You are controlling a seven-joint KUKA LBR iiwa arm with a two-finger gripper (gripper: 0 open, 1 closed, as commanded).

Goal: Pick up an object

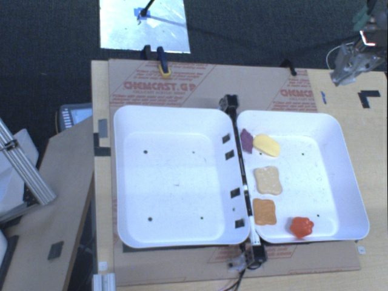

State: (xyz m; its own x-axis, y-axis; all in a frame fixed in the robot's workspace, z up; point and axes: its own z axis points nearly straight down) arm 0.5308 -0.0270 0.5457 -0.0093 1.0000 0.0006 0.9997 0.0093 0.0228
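Gripper (354, 62) blurred, grip state unclear, five food pieces (267, 180) in right bin (339, 162)

— What do we have beyond the bench (102, 180)?

— Dark, speckled floor (48, 35) fills the top of the view, carpet as far as we can tell. A shiny silver sheet (144, 18) lies on it at upper left, catching the light, with a thin black cable (254, 38) running across nearby.

— And on the left?

— We see a slanted aluminium rail (24, 168) beside the bench edge, and a small grey device (74, 115) just above it. Brown printed cardboard (200, 80) covers the benchtop.
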